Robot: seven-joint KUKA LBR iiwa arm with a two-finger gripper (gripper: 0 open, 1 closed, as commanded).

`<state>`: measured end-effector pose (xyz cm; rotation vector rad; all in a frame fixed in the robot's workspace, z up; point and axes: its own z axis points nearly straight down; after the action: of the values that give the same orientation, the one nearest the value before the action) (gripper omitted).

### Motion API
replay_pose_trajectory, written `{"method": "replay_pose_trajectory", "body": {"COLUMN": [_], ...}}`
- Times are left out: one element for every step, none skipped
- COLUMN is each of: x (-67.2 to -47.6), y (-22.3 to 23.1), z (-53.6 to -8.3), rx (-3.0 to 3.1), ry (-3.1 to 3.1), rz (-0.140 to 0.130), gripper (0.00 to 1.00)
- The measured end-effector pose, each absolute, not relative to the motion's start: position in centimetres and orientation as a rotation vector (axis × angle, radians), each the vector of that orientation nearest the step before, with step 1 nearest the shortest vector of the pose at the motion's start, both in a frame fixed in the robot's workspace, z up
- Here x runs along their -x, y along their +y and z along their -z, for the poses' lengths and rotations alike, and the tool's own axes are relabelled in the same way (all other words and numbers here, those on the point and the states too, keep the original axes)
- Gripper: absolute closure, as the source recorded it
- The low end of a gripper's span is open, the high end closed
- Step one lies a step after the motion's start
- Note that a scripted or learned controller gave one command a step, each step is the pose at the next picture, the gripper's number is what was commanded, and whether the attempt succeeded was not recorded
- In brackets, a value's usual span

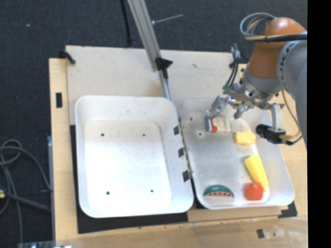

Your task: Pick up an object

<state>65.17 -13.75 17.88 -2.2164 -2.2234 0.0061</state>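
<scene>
Toys lie in the right bin (191,138), and any 1 of them could be the thing to pick up. There are 5 of them. A small carton (217,124) with a blue and red end lies on its side near the top of that bin. Just to its right sits a little yellow block (244,137) (it may be cheese, but it is too small to be sure). Below the block lies a long yellow toy (256,171), slanted, and its low end touches a round red toy (253,190) near the bottom right corner. To the left of the red toy, a watermelon slice (217,192) rests by the bottom rim, green edge up.

The gripper (228,107) hangs over the top part of the right bin, just above the small carton. Its 2 fingers (216,106) look spread apart, with no toy between them. I cannot tell if the closest finger touches the carton or is only near it. The grey arm (292,61) comes in from the right, with its orange band (271,48) above the wrist.

The left bin (126,154) sits right beside the other bin, and their inner rims almost meet. Both bins rest on a pale wooden bench (108,71). A metal pole (145,27) slants up from between the bins toward the top.
</scene>
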Motion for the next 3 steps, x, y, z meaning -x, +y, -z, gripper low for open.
{"method": "replay_pose_trajectory", "body": {"x": [-64.5, -64.7, -65.0], "y": [-13.4, -13.5, -14.0], "z": [-13.3, -14.8, -19.3], "rx": [2.22, 2.228, 2.23], "ry": [-2.221, -2.222, -2.221], "rz": [-0.005, 0.004, 0.005], "gripper": [0.0, 1.0, 1.0]}}
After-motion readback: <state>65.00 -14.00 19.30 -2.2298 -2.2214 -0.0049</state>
